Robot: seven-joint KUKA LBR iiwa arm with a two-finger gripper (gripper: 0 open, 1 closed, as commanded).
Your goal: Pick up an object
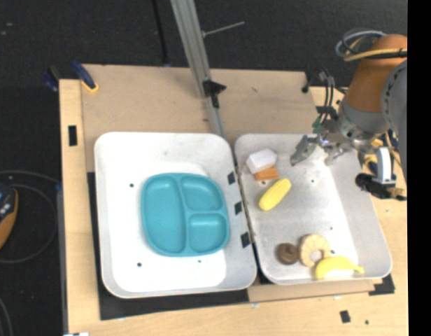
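Observation:
The right bin (355, 208) holds several small items. A white block (261, 160) rests on an orange piece (266, 174) near its far left corner. Just in front of them lies a yellow corn cob (274, 194). At the near edge sit a brown round piece (287, 253), a tan ring-shaped cookie (314, 247) and a yellow banana (336, 267). My gripper (318, 148) hangs over the bin's far edge, to the right of the white block, with its fingers spread and nothing between them.
The left bin (117, 152) carries a teal divided plate (185, 213). A grey metal pole (194, 47) rises from behind the bins' junction. Cables trail off the arm at the right edge (380, 177).

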